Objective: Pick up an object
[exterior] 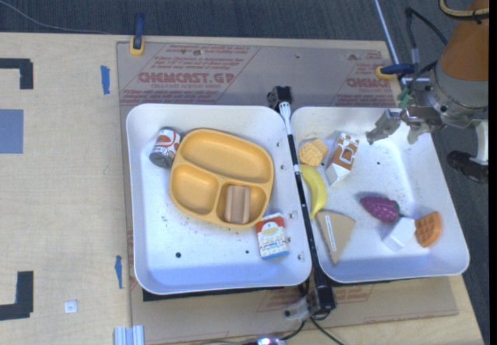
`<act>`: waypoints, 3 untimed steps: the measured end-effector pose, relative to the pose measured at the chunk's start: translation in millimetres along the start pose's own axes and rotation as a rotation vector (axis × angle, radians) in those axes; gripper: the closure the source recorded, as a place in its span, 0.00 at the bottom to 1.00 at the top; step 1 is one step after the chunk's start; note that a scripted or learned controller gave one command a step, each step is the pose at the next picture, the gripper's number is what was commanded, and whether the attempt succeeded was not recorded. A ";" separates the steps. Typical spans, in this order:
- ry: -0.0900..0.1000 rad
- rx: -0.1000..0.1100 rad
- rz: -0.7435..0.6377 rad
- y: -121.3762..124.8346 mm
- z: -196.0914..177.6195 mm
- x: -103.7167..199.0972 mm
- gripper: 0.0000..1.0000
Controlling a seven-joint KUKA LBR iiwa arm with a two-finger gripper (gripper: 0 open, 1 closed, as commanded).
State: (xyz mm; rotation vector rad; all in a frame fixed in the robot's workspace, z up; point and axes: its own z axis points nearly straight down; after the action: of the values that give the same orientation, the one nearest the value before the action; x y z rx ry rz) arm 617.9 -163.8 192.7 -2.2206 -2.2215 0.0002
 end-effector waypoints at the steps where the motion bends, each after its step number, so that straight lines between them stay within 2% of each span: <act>1: 0.000 -0.002 0.001 -65.0 97.6 33.1 0.00; 2: -0.006 -0.017 0.001 -134.0 102.9 37.4 0.00; 3: -0.019 -0.027 0.006 -132.3 91.5 31.5 1.00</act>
State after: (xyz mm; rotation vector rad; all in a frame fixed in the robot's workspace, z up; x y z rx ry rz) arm 485.6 -132.3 101.2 -2.2508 -2.2372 -0.0090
